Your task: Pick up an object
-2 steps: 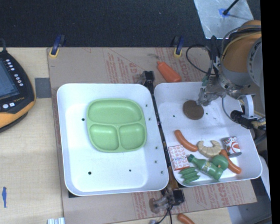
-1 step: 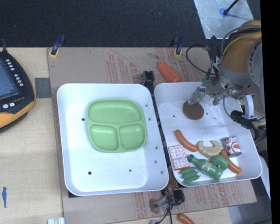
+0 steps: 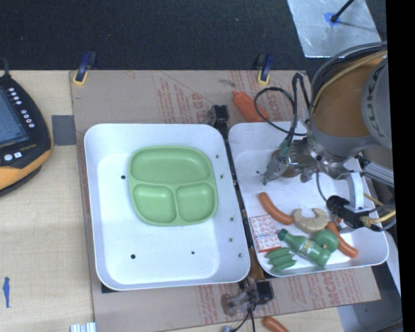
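Gripper (image 3: 274,171) hung low over the right bin's (image 3: 244,140) bare upper half, jaws spread, nothing between them. Targets were bunched at the near end: sausage (image 3: 274,207), green bottle (image 3: 310,246), tan toy (image 3: 312,221). Left bin (image 3: 105,202) held only a green divided plate (image 3: 172,184).

You're in a robot lab: control tablet (image 3: 8,134) on the bench (image 3: 38,240), clamped cardboard sheet (image 3: 155,88), loose cables (image 3: 281,113).
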Available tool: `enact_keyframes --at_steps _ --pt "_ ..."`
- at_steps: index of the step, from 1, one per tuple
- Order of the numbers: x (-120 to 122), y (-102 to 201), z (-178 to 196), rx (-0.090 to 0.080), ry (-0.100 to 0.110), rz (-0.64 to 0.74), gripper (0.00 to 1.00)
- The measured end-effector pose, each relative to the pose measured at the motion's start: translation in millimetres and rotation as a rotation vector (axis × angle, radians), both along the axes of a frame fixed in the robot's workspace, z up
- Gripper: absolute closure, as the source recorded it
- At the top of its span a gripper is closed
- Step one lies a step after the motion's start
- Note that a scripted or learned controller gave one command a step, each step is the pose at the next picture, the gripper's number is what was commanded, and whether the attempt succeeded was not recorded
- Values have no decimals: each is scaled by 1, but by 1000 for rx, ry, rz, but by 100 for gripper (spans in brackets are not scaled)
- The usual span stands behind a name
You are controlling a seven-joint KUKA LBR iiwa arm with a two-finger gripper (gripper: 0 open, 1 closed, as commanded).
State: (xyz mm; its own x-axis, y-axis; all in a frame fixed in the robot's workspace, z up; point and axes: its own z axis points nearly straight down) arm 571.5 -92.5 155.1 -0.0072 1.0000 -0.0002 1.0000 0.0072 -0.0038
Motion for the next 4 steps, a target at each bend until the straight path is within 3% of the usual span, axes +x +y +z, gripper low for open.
enact_keyframes --at_steps 1,2,3,4 --pt "57 -50 -64 0 0 -5 0" --pt "85 -85 -63 0 -2 -5 0" --pt "85 -48 -63 1 1 -2 0" --pt "85 -4 48 1 -3 -2 0"
